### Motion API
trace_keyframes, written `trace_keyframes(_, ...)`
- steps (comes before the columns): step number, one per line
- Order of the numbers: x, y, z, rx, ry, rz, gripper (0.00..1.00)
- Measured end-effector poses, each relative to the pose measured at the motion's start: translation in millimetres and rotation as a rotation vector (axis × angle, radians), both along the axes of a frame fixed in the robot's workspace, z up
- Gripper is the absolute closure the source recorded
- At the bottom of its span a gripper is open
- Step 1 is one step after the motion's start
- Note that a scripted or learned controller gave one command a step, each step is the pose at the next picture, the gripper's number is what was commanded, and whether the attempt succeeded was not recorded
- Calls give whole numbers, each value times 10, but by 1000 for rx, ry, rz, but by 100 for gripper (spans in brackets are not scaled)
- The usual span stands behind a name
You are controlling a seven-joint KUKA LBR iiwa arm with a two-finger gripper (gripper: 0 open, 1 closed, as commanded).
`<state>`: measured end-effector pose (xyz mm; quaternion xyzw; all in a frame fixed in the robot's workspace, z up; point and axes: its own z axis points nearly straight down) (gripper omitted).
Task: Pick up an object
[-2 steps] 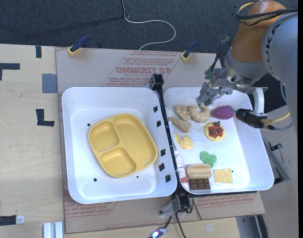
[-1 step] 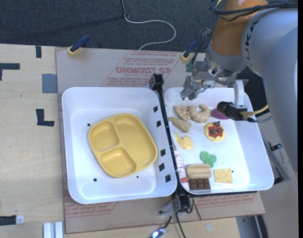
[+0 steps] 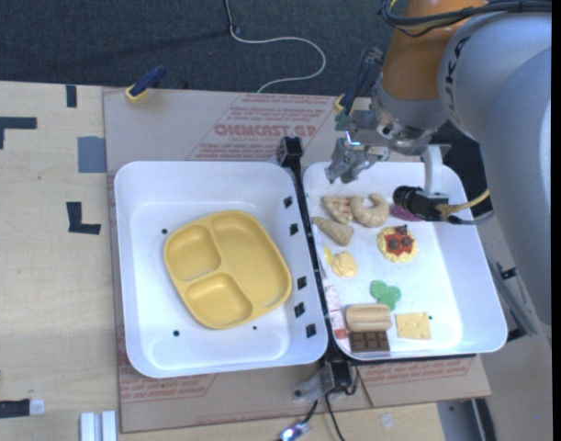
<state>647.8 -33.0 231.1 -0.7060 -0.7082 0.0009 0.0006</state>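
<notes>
The right bin [image 3: 464,274] holds several toy foods. Tan pastry pieces [image 3: 353,211] lie at its back left, with a small round pizza [image 3: 397,244] to their right. Nearer the front are a pale yellow piece [image 3: 342,265], a green piece [image 3: 385,293], a bread roll [image 3: 367,316], a brown chocolate bar [image 3: 369,341] and a yellow cheese square [image 3: 411,325]. My gripper [image 3: 349,167] hangs over the back left corner of this bin, just behind the pastry pieces. It is open, with nothing between its fingers.
A yellow divided plate [image 3: 227,266] lies in the left bin [image 3: 142,246]. A black divider [image 3: 303,246] with clips runs between the bins. The grey arm [image 3: 500,81] fills the space above the right bin's back right. A white cable [image 3: 280,44] lies behind the bins.
</notes>
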Motion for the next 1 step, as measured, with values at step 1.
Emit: trace_keyframes(1,-39,5,14,0,1,-2,100)
